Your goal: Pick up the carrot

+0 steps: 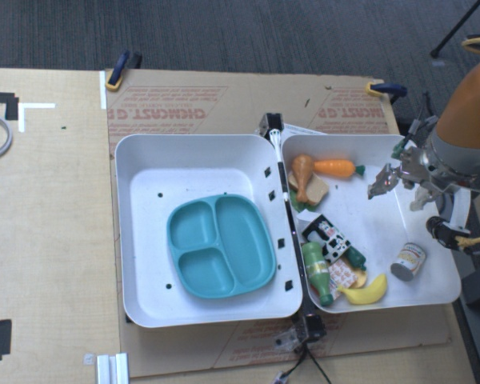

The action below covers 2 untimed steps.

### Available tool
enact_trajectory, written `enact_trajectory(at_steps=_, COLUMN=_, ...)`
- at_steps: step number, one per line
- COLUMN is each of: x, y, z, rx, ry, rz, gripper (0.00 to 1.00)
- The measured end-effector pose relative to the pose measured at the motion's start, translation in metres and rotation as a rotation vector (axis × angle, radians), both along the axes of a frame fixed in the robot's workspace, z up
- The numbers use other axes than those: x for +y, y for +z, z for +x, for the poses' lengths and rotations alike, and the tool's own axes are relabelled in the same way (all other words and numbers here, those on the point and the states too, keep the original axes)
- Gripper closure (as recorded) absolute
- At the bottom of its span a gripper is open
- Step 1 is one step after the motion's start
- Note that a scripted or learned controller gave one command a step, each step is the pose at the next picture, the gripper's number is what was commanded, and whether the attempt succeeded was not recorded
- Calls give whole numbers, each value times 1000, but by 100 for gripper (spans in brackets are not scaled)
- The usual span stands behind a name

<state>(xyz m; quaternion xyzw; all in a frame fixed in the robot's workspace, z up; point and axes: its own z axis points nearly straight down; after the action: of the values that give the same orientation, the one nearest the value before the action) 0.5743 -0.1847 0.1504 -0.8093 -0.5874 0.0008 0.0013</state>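
Orange carrot [334,167] lying at twelve o'clock in right bin [432,290], beside a chicken leg [303,170]. Gripper [400,184] at three o'clock of it, apart, fingers spread (nothing between them). Teal plate [222,246] in left bin [144,214].

Left of centre in your frame sits a white bin [128,238] holding a teal divided plate [221,245]. The right-hand bin [432,293] carries a chicken drumstick [303,170] on a slice of bread [315,190] near its upper left, a green bottle [316,272], a banana [366,290] and a small can [408,261] lower down. Blue clamps [122,68] grip the cardboard's top edge.
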Motion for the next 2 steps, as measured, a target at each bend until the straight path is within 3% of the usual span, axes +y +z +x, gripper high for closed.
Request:
enact_trajectory(at_steps=1, x=41, y=-58, z=55, rx=-2, ry=-85, rz=-2, gripper=0)
enact_trajectory(at_steps=2, x=89, y=-63, z=78, rx=28, ry=-199, rz=-3, gripper=0)
